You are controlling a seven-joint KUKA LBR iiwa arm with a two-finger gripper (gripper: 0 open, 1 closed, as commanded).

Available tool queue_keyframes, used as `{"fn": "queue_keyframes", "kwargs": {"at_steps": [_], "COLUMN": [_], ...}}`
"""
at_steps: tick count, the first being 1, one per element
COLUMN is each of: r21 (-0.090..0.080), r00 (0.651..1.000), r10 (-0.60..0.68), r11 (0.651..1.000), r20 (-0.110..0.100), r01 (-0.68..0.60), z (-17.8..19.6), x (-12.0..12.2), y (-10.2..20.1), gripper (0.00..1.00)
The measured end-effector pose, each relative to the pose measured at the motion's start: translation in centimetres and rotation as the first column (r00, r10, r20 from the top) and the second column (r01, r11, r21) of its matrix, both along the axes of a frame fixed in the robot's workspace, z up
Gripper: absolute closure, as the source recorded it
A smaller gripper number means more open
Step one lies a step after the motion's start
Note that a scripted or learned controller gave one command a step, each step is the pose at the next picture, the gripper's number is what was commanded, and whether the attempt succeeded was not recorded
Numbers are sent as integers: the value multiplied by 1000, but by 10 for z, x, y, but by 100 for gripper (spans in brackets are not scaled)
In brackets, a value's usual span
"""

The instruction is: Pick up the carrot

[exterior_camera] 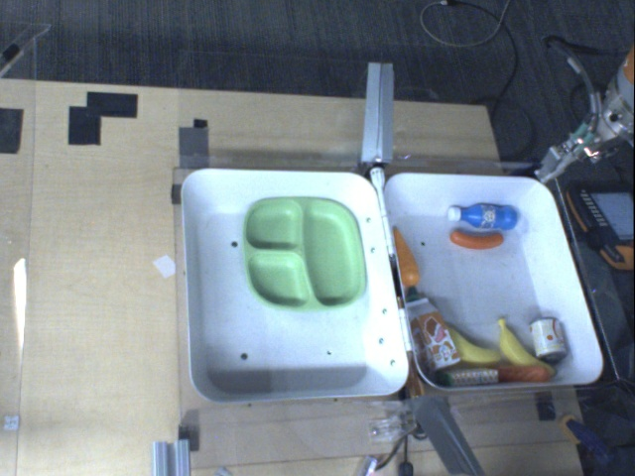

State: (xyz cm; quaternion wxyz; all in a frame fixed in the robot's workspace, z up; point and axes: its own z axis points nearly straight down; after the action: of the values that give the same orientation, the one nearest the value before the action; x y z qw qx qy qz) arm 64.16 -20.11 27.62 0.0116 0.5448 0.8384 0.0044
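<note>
The long orange carrot (405,257) lies along the left wall of the right-hand shallow white bin (566,266), just right of the frame's centre. At the upper right edge of the frame, the grey two-finger gripper (580,150) hangs outside that bin, well apart from the carrot; whether it is wide or narrow cannot be told. A blue plastic bottle (484,216) touches a red sausage (477,239). The left white bin (213,296) holds a green sectioned tray (304,251).
</note>
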Motion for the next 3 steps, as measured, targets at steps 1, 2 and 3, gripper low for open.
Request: {"fn": "queue_keyframes", "kwargs": {"at_steps": [1, 2, 3], "r21": [4, -2, -8], "r00": [1000, 919, 918], "r10": [-7, 395, 397], "r11": [1000, 919, 918], "r20": [-17, -15, -5], "r01": [7, -395, -397], "z": [-58, -63, -49], "x": [2, 30, 32], "y": [42, -4, -3], "gripper": [100, 100, 100]}}
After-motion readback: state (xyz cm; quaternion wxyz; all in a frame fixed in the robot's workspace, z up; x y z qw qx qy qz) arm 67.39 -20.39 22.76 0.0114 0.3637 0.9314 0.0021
